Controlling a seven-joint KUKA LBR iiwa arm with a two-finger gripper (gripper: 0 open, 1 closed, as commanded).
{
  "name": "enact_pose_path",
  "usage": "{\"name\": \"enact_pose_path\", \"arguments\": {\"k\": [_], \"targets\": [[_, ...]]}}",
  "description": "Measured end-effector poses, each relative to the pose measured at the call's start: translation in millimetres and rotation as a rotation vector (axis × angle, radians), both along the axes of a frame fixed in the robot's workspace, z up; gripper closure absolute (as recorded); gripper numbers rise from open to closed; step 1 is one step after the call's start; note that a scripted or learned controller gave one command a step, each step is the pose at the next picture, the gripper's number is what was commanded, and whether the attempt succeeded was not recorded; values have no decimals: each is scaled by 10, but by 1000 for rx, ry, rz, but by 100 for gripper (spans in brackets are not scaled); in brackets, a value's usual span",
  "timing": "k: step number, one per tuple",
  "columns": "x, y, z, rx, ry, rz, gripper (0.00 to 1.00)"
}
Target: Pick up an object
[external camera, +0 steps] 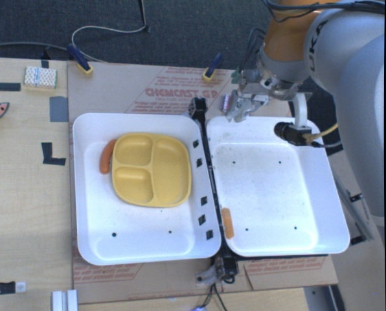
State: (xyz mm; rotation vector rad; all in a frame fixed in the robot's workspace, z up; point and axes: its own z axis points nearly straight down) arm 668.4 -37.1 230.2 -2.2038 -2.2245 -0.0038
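Observation:
A yellow divided plate [151, 169] lies in the left bin [92, 238]. An orange sausage-shaped piece [105, 157] rests against the plate's left edge. A small orange piece [227, 223] lies at the near left side of the right bin [322, 232], close to the divider between the bins. My gripper [243, 107] hangs over the far left corner of the right bin, well away from all three objects. I see nothing held in it.
The grey arm with its orange band [296, 18] fills the upper right. A black cable fitting [295, 133] sits at the right bin's far rim. Blue-yellow clamps [79, 58] and a small patterned block [40, 78] lie beyond the bins.

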Motion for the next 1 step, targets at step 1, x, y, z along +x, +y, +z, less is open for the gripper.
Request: {"name": "enact_pose_path", "arguments": {"k": [1], "targets": [[-1,-1,-2,0,0,0,0]]}}
